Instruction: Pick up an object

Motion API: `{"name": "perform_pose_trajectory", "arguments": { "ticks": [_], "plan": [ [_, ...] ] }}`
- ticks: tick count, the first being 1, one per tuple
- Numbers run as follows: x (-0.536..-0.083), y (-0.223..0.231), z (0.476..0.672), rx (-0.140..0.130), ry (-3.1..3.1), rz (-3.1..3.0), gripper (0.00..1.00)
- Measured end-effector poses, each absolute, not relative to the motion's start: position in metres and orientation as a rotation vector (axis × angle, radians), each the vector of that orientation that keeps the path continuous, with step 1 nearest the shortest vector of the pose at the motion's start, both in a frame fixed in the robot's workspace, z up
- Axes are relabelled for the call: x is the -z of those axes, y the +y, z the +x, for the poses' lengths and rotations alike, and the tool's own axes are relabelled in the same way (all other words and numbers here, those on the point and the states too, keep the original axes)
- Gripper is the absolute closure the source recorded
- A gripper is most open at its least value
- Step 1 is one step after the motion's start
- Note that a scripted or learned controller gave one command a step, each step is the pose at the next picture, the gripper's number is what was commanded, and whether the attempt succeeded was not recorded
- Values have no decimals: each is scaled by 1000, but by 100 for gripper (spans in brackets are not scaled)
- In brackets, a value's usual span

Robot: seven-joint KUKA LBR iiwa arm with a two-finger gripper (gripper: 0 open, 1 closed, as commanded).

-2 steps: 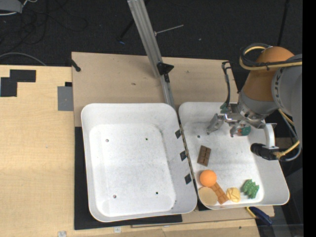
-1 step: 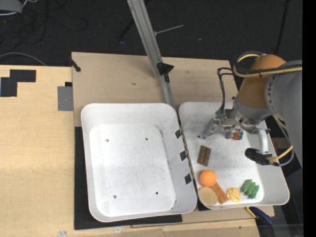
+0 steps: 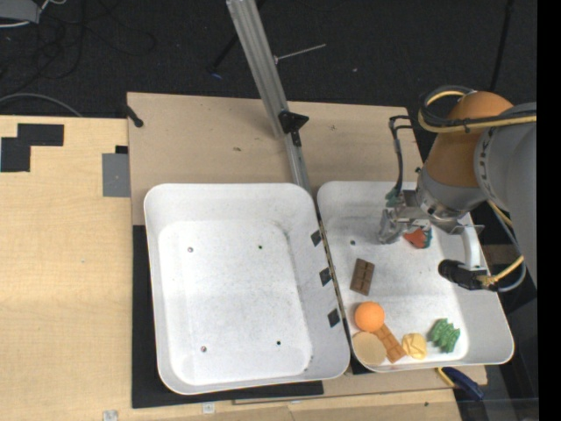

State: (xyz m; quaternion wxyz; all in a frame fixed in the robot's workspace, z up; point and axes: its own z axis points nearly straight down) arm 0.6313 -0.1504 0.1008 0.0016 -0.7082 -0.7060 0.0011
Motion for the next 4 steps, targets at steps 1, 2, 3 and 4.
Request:
{"name": "perform_pose_trajectory", "arguments": {
  "ticks": [1, 2, 3, 4],
  "plan": [
    [-145, -148, 637, 2, -2223, -2222, 100],
    [-205, -153, 645, 4, -2225, -2224, 100],
    [-247, -155, 644, 3, -2226, -2221, 100],
    [-239, -101, 635, -1, -2222, -2214, 100]
  ]
}}
